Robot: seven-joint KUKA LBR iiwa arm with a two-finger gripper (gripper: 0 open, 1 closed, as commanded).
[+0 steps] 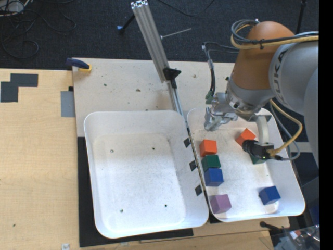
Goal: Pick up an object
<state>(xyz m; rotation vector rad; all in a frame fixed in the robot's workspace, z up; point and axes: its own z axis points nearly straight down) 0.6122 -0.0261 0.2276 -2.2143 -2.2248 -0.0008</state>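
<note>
Gripper (215,120) above the right bin (291,202), finger state can't tell.
Orange cube (208,147), green cube (211,162), blue cube (214,176), purple cube (220,202) stacked in a column along the bin's left wall, nothing blocking.

Cubes I see: orange (208,147), green (212,162), blue (214,176), purple (220,203)
Bins: white (135,223)
Arm: grey, orange band (257,61)

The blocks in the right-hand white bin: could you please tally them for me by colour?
Orange cube-shaped blocks: 2
Blue cube-shaped blocks: 2
Green cube-shaped block: 1
Purple cube-shaped block: 1
Total: 6 blocks, all in the right-hand white bin.
</note>
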